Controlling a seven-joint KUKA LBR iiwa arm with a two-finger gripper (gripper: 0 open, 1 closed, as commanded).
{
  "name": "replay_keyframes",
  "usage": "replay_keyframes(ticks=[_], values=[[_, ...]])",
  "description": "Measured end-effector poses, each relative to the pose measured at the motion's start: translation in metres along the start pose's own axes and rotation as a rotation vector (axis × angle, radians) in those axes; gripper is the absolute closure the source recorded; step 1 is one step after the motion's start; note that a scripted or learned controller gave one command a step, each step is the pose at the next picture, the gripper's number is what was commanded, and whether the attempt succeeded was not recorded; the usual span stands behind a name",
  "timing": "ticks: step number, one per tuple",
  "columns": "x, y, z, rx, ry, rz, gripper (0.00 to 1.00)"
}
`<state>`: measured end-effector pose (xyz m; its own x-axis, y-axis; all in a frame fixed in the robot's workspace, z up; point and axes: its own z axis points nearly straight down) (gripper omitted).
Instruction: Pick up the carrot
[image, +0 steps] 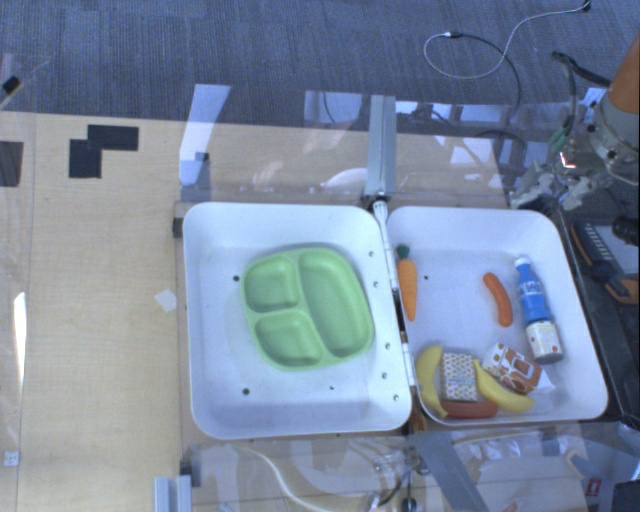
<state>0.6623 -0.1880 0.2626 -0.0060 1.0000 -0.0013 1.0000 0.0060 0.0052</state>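
Carrot (406, 284) in right bin (560, 240) along its left wall; divided plate (306, 306) in left bin (215, 400).

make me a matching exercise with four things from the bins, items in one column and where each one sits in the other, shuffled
Items
1. carrot
2. green divided plate
3. blue-labelled bottle
4. banana

Places
A. middle of the left bin
B. along the right bin's left wall, green top pointing away from the camera
C. near the right bin's right wall, lying with its cap pointing away from the camera
D. right bin's near left corner, in the pile of toy food

Pairs: 1-B, 2-A, 3-C, 4-D
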Motion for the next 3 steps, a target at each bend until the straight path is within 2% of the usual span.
replay_keyframes(ticks=[1, 2, 3], values=[[0.07, -0.05, 0.087, 0.002, 0.001, -0.003, 0.0], [0.073, -0.074, 0.113, 0.001, 0.001, 0.008, 0.0], [0.073, -0.072, 0.102, -0.006, 0.001, 0.008, 1.0]])
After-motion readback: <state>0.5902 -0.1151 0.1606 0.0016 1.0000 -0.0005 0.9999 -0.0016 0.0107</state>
